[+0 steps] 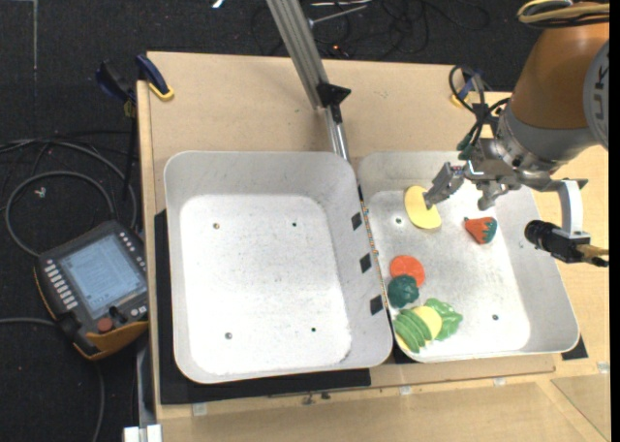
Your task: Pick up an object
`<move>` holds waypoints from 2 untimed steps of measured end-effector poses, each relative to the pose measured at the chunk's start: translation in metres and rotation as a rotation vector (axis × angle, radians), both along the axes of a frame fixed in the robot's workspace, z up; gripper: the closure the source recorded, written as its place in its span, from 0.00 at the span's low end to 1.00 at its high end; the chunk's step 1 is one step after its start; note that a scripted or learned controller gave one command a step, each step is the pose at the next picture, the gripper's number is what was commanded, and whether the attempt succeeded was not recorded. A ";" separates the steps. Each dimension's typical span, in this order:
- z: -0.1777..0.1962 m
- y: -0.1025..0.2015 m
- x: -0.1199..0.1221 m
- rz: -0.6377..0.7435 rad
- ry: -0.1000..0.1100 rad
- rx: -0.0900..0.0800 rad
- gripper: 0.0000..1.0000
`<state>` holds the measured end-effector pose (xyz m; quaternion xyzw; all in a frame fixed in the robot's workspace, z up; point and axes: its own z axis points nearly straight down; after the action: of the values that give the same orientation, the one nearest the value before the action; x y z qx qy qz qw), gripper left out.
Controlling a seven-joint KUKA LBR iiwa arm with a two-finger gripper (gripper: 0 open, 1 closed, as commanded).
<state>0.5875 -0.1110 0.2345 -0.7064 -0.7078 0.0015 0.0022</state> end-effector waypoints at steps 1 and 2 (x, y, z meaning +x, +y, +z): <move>0.002 0.000 0.000 -0.002 -0.004 -0.001 0.00; -0.050 -0.001 -0.010 -0.003 0.000 -0.001 0.00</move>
<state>0.5771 -0.1120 0.1848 -0.7075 -0.7067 0.0019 0.0021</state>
